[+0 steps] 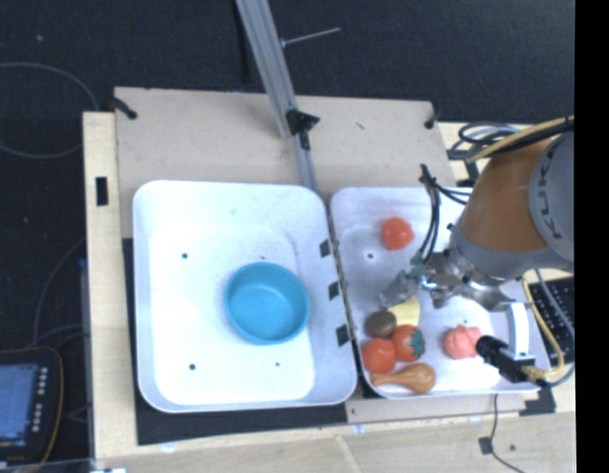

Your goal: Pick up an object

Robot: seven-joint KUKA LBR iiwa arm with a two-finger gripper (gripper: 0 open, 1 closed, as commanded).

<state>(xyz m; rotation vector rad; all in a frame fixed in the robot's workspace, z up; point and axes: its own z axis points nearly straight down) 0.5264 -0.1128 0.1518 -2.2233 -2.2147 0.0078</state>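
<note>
Lowest in the frame, at the near edge of the right bin (349, 215), lies a tan pear-shaped piece (407, 375), long axis running left to right with the narrow neck toward the left. Just behind it sits a cluster: a red tomato-like piece (378, 354), a red strawberry-like piece with a green top (409, 342), a brown rounded piece (380, 322), and a pale yellow piece (407, 312); these appear to touch or nearly touch one another. A pink piece (461, 342) lies apart to their right, and an orange-red ball (396, 233) sits alone toward the far side of the same bin. The gripper (407, 286) hangs over the middle of the right bin, its metal fingers (395, 290) pointing toward the left; whether they are spread or closed cannot be told from this angle, and nothing is seen between them. No target is named, so judging by position alone the yellow piece is the likeliest candidate: it lies just on the near side of the gripper, almost under it, with the brown piece beside it. The crowding there may foul a grasp. The left bin (167, 225) holds a blue bowl (267, 302), well apart from the arm (507, 215). No pick has been made yet.
</note>
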